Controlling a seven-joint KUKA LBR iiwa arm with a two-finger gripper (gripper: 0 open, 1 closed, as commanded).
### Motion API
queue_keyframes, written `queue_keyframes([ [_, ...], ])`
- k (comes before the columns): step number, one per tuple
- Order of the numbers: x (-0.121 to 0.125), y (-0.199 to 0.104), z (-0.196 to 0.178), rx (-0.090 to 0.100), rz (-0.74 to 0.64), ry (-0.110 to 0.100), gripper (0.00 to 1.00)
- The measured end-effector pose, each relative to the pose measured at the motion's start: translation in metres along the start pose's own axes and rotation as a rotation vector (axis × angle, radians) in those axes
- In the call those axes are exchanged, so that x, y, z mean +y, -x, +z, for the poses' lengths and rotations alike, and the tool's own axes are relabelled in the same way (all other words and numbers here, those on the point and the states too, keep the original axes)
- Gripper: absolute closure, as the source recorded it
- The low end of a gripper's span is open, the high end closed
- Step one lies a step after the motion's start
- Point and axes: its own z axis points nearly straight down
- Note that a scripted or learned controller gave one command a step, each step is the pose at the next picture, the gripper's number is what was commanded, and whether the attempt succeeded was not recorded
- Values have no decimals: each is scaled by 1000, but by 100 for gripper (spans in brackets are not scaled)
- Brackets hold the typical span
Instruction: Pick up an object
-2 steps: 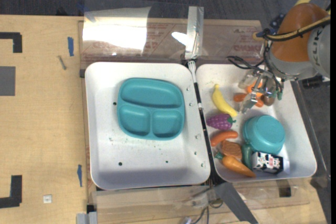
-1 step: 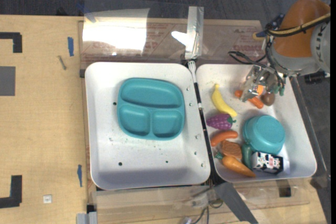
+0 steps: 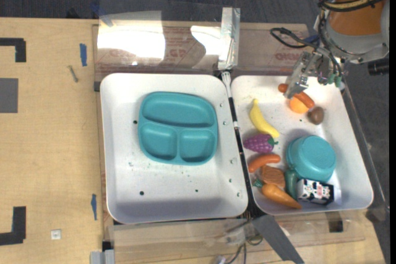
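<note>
Orange toy (image 3: 299, 102) just under the fingers (image 3: 301, 81) (open or closed, cannot tell), perhaps touching.

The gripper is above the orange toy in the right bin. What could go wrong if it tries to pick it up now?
1. The orange toy lies close to a brown piece and a small red one, so the gripper may knock one or take the wrong thing.
2. It sits near the right bin's back corner, so the gripper might strike the wall.
</note>
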Motion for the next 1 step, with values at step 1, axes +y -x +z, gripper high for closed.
queue_keyframes([
  [1, -5, -64, 95, 19, -361, 0, 100],
])
